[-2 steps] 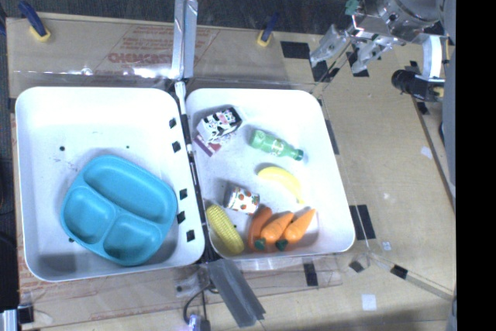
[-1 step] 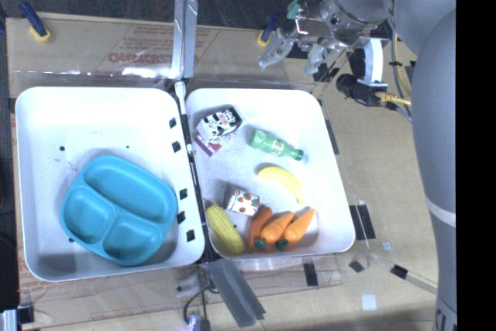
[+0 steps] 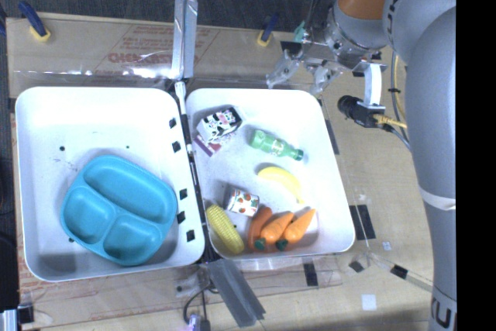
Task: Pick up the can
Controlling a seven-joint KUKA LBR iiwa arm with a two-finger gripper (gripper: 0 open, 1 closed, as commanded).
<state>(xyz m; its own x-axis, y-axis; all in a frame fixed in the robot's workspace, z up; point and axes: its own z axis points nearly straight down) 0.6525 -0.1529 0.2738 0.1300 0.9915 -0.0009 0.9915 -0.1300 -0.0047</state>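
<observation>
Can (image 3: 242, 203) in right bin, jaws spread wide, holding nothing

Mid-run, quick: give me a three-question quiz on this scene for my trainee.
1. True or false: the gripper grips the corn.
2. Which holds the blue tray? A) left bin B) right bin
3. What lies between the green bottle and the carrots?
Key: 1 false, it hangs open above the right bin's far rim; 2 A; 3 the banana.
</observation>
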